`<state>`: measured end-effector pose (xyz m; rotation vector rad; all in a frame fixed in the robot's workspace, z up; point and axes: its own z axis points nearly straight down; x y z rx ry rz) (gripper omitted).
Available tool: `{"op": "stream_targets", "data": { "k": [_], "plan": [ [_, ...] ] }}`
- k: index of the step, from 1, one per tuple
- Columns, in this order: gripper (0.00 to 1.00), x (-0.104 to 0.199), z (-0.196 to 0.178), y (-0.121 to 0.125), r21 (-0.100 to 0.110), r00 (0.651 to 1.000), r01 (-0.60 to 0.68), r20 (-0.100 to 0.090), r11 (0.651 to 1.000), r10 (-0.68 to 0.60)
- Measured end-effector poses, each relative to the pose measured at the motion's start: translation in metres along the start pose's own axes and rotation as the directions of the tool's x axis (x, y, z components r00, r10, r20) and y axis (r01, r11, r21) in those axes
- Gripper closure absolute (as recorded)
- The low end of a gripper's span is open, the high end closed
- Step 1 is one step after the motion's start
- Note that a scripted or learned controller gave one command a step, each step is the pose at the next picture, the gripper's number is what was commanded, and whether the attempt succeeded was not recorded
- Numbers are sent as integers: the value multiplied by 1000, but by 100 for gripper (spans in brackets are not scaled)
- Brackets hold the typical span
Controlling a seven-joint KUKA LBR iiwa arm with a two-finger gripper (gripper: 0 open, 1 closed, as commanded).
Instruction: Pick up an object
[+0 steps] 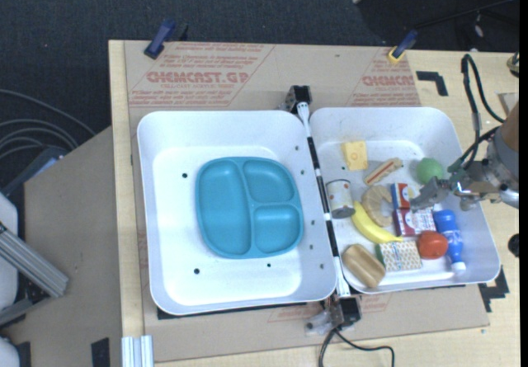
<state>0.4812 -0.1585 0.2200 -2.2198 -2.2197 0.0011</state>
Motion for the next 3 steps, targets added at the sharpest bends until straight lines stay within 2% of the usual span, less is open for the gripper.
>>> {"op": "stream_targets", "data": {
  "k": [1, 2, 3],
  "plan": [
    [0, -23, 120, 12, -4, 1000, 2, -1, 1000, -2],
    [0, 51, 136, 49, -3, 1000, 2, 0, 1000, -2],
    [0, 57, 135, 102, -2, 1000, -4, 11, 1000, 4]
  ]
}}
